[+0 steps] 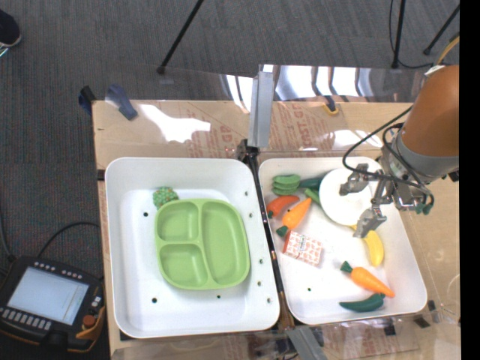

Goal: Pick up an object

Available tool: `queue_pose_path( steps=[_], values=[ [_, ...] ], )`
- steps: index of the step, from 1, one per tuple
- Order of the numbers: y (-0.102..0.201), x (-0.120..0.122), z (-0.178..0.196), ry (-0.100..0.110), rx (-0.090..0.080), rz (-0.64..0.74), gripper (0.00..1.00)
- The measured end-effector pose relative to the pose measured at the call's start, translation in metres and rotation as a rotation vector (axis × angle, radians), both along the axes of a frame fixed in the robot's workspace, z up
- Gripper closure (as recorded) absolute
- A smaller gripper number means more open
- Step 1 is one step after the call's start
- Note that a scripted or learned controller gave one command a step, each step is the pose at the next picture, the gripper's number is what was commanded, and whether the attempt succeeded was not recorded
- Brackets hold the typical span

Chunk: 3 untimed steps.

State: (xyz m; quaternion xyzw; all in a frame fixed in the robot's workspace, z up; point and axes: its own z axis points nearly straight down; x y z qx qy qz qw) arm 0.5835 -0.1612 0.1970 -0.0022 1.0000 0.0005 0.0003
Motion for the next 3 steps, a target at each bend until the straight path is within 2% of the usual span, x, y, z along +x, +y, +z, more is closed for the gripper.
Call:
queue_pose_path(
  steps=[1,2,3],
  values=[
    [0.031,0.053,-0.095,0.007,0.002,-0.171,0.0],
    [0.068,0.055,-0.109,0.001,0.001,-0.256,0.0],
    [-0.001,0.006,-0.11,0.002,0.0,-0.248,0.0]
  ],
)
